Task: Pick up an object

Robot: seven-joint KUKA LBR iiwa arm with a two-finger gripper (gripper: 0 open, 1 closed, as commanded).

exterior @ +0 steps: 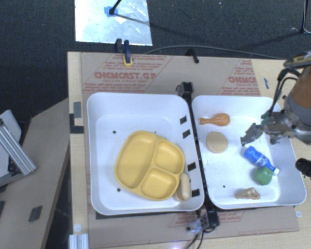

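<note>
Just below the tool, a blue bottle is lying in the right bin, apart from the fingers, which are standing spread and gripping nothing. Beyond the bottle a green ball is sitting, then a tan scrap. Left of the tool a round beige piece and an orange drumstick are resting. Farther left, a yellow tray is lying in the left bin.

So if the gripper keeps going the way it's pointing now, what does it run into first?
The gripper points left, toward the round beige object in the right bin. That would likely be met first, though its height above the bin floor is unclear.
</note>
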